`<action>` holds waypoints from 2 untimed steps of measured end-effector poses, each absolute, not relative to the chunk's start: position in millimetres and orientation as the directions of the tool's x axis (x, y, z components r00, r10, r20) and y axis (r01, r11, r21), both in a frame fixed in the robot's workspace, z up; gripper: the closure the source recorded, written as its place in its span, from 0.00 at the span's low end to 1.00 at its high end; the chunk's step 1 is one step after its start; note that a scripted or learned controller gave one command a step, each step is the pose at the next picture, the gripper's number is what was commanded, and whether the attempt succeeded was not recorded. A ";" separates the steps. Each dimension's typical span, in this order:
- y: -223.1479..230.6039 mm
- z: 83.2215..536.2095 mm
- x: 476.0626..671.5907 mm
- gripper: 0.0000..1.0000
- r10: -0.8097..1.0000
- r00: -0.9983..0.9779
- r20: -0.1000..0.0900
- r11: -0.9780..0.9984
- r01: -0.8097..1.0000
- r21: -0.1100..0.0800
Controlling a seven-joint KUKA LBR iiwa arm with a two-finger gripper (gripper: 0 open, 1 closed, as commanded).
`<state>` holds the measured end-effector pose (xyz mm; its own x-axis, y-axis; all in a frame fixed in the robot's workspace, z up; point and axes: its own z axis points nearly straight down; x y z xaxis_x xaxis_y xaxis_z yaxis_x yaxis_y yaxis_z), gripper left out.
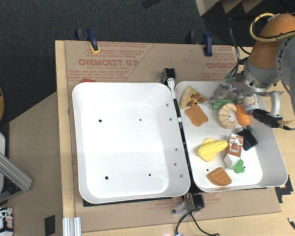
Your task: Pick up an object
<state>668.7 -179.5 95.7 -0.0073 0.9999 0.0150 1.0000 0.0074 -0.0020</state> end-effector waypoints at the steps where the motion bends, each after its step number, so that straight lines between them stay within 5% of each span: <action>1: -47.8 192.7 670.1 1.00 1.000 -0.014 0.004 0.014 1.000 0.014; 2: 33.8 184.7 651.2 1.00 1.000 -0.009 0.004 0.009 1.000 -0.003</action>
